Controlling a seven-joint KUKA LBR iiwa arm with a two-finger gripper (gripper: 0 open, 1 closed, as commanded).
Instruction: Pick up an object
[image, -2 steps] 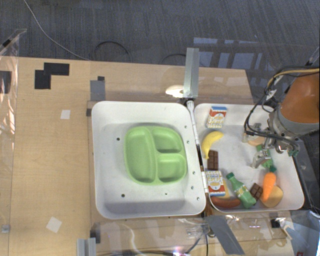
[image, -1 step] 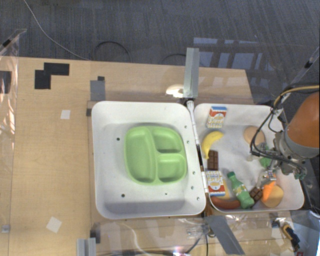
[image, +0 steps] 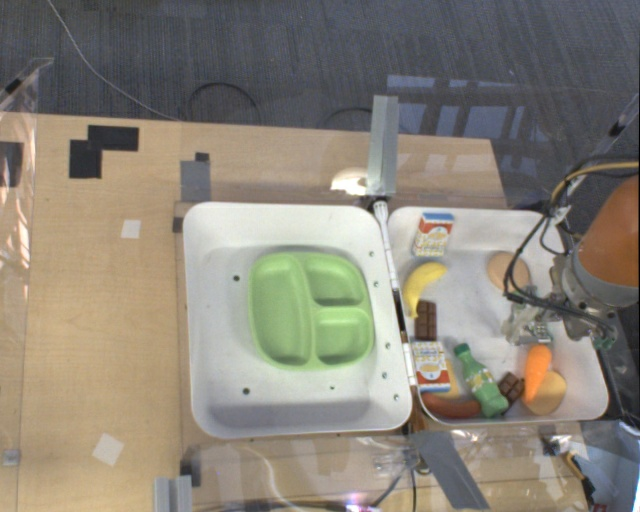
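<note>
Gripper (image: 533, 328), finger state unclear, low in right bin (image: 470, 300) just above carrot (image: 537, 370), beside green bottle (image: 480, 380).

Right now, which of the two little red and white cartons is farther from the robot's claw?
The carton at the far end of the right bin, above the banana. The other carton lies near the green bottle, closer to the gripper.

The grey arm (image: 608, 250) (it has an orange band) comes in from the right, its gripper (image: 530, 325) pointing down low.
</note>
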